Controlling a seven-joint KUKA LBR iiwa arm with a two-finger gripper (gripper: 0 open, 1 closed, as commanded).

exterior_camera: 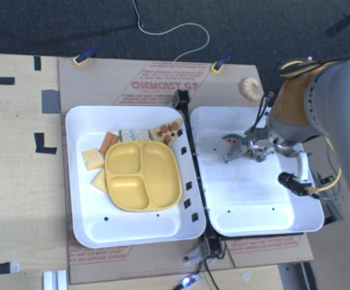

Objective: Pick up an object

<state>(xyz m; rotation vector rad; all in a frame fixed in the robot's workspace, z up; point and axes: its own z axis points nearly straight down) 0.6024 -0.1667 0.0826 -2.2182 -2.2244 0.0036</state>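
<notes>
My gripper [228,149] hangs over the upper left part of the right white bin [253,210], reaching in from the right. Its two fingers are spread apart, one tip pointing up-left and the other down-left, with nothing between them. A small greenish and reddish bit [231,139] sits at the upper fingertip; what it is cannot be told. The left bin [84,222] holds a yellow divided plate [143,175]. Behind the plate lie a tan square piece [92,159], a brown piece [108,142], a patterned flat piece [134,135] and a pizza-like slice [168,130].
The divider [193,168] between the two bins runs just left of the gripper. A beige lump [251,88] lies on the cardboard outside the bins, behind the right bin. The arm's grey body and orange band [295,104] cover that bin's right side.
</notes>
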